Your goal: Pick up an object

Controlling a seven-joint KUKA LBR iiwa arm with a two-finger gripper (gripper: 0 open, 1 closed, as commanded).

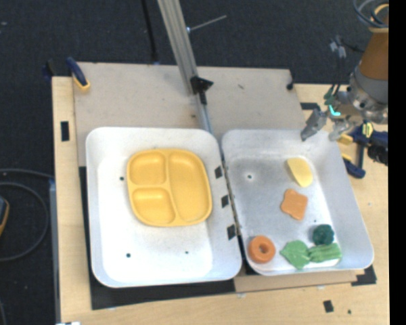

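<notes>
Toys lie in the right bin [257, 147]: a pale yellow oval piece [300, 171], an orange block [294, 204], an orange ring [262, 249], green pieces [310, 254] and a dark green ball [323, 234], while the gripper [325, 124] hangs above the bin's far corner, fingers apart, holding nothing.

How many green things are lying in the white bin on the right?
3, all near its front edge: a dark green round lump, a light green leafy piece left of it, and a light green block between and below.

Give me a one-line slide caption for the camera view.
Gripper open above the right bin's far edge; yellow divided plate in the left bin.
</notes>
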